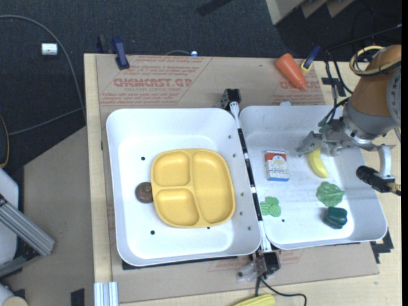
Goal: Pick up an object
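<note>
**Desk:** What runs along the front of the frame?

**Photographer:** Nearest the camera, the front lip of the bench (191, 276), then two shallow white bins side by side. The left bin (127, 171) holds a yellow divided plate (191, 188) with a small brown disc (144, 192) touching its left edge. In the right bin (363, 228), the front row is a light green leafy piece (270, 206) by the dividing wall, a dark green item (335, 217) near the right wall, and a paler green one (329, 194) just behind it.

**Desk:** And the thing most likely to be picked?

**Photographer:** My reading is the small yellow banana-shaped piece (317, 164), mid-depth in the right bin, with a small red-and-white carton (276, 166) to its left, apart from it. Its long axis runs roughly front to back with a slight slant; the far end tips toward the bin's left and sits almost under the tool.

**Desk:** Where is the gripper?

**Photographer:** The gripper (319, 142) hangs just behind and above the yellow piece's far end. The fingers look splayed apart, with nothing between them. So the piece lies directly toward the camera from the fingers, and a short drop forward would seem to bring them across its narrow width. That is a judgement only.

**Desk:** Beyond that?

**Photographer:** The grey arm with its orange band (376, 88) comes in from the right, and an orange carrot-like item (292, 72) lies on the bench behind the bins.
</note>
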You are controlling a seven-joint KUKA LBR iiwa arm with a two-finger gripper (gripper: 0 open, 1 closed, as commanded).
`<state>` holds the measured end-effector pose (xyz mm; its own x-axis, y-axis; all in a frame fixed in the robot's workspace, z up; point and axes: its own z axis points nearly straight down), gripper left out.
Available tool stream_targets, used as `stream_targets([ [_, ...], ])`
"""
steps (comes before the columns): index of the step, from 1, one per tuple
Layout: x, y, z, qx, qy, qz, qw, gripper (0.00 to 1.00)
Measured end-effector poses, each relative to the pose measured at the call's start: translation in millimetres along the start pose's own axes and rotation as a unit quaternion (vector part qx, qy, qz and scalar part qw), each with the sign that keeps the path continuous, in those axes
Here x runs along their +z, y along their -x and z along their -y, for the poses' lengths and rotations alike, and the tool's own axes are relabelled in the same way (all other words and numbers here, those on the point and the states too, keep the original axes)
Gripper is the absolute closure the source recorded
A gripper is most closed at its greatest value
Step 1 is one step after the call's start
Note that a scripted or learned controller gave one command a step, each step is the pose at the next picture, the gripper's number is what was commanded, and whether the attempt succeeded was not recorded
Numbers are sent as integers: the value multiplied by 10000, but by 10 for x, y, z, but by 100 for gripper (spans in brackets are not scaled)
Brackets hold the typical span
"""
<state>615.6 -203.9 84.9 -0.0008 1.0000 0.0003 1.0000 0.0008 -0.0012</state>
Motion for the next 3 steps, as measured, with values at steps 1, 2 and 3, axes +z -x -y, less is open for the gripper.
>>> stream_targets([
  [1,-103,-1,-6,-2,10,3,10000,100],
  [2,1,-496,-150,-1,4,-5,10000,100],
  [3,-1012,-1252,222,-8,25,-2,10000,100],
])
